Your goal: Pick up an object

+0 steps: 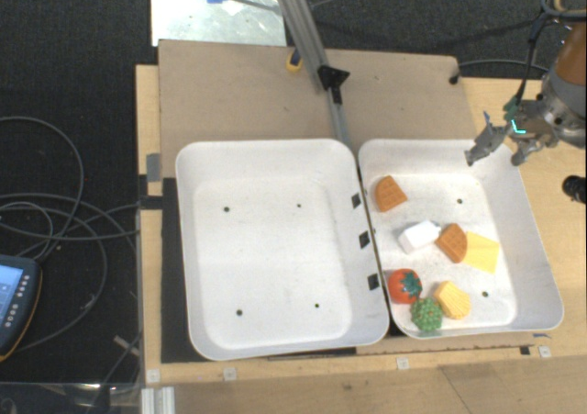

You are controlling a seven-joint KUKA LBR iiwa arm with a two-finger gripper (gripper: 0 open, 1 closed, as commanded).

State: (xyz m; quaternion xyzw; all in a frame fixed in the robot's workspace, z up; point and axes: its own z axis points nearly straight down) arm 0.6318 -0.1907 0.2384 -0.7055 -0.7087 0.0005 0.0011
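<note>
My gripper [500,153] hangs open at the far right corner of the right bin [514,219], its two fingers spread with nothing between them. Below it in that bin lie several toy foods: an orange waffle piece [390,193], a white block [418,236], a brown-orange piece [451,242], a yellow cheese wedge [483,251], a red tomato [404,285], a green broccoli [426,315] and a yellow-orange piece [452,300]. All of them lie apart from the gripper, toward the bin's middle and near side.
The left bin [266,247] sits beside the right one, joined along a middle seam with black clips. A grey pole [303,17] slants over the bench at the back. Cables and a tablet [14,297] lie on the floor to the left.
</note>
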